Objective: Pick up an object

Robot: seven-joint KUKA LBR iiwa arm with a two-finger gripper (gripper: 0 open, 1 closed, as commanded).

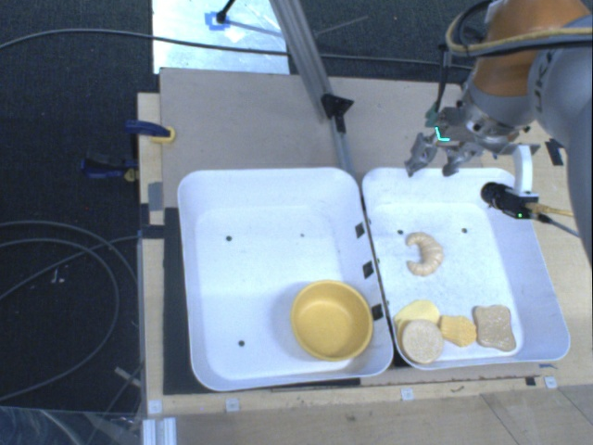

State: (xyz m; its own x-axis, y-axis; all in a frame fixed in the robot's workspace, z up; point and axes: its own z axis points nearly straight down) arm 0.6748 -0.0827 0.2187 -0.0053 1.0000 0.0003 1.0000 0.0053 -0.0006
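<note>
The gripper [437, 160] is seen above the far rim of the right bin [540, 290], with its two fingers spread apart and nothing between them. It hangs from the grey arm [556, 91], whose orange band [533, 17] is seen beyond the same far rim, toward the bin's right corner.

Inside the right bin, a croissant [424, 253] is found near the middle of the floor, well apart from the gripper and nearer the camera than it. Along the near wall of that bin a row of food pieces is laid: a pale round piece [422, 341] at the left, a yellow round slice [418, 312] touching it just behind, a small orange-yellow chunk [458, 330] beside these, and a slice of toast [495, 327] at the right end.

To the left of the right bin, touching it along one edge, the left bin [213, 276] is set. A yellow bowl [332, 319] is held upright in it, in the near corner closest to the right bin.
</note>
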